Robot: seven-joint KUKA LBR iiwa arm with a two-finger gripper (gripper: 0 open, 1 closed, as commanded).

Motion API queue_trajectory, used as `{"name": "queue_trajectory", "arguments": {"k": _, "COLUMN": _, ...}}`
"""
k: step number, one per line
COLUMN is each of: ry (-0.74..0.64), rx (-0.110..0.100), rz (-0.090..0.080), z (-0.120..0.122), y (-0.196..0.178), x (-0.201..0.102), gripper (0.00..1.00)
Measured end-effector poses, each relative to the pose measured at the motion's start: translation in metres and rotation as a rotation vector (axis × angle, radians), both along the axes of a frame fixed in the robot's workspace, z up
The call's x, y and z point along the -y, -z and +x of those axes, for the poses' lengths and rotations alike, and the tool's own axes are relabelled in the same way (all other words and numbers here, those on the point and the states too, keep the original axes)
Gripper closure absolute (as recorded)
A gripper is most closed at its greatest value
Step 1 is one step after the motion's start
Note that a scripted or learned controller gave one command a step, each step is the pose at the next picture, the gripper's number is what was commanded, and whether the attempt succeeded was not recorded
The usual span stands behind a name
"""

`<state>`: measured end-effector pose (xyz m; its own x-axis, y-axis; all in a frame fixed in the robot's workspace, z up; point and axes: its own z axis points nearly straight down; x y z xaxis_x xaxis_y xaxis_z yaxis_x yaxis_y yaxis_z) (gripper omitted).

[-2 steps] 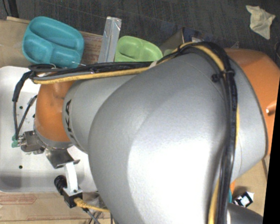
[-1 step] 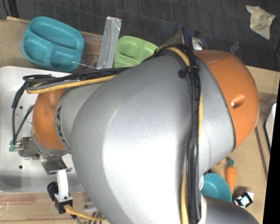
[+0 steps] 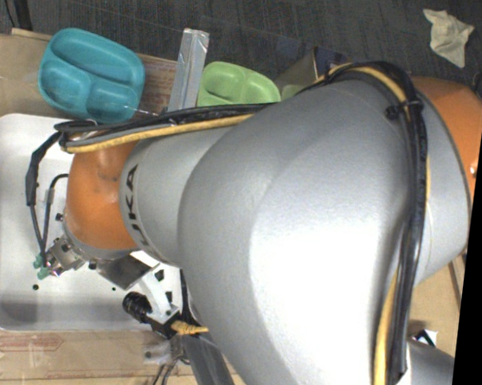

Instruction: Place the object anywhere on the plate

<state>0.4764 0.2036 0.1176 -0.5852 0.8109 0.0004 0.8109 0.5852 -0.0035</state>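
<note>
My grey arm with its orange band (image 3: 92,199) reaches far across the view and covers most of both bins. Its wrist hangs over the left white bin (image 3: 4,202). The gripper (image 3: 51,262) sits low at the wrist's left end, just above the bin floor, seen as a small metal part with a teal tip. I can make out nothing held at it. Whatever lies under the arm is hidden.
A teal moulded shape (image 3: 92,73) and a green one (image 3: 236,86) rest on the bench behind the left bin, with a grey upright strip (image 3: 190,63) between them. Black cables (image 3: 34,188) loop off the wrist. A crumpled white cloth (image 3: 448,34) lies on the floor.
</note>
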Motion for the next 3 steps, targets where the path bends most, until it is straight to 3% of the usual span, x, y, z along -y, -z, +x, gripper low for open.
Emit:
{"name": "queue_trajectory", "arguments": {"k": 1, "ry": 0.318, "rx": -0.007, "rz": -0.004, "z": -0.002, "y": 0.030, "x": -0.006, "gripper": 1.00}}
{"name": "queue_trajectory", "arguments": {"k": 2, "ry": -0.004, "rx": 0.000, "rz": 0.000, "z": 0.016, "y": -0.025, "x": -0.007, "gripper": 1.00}}
{"name": "queue_trajectory", "arguments": {"k": 3, "ry": -0.188, "rx": 0.002, "rz": 0.001, "z": 0.001, "y": -0.083, "x": 0.032, "gripper": 1.00}}
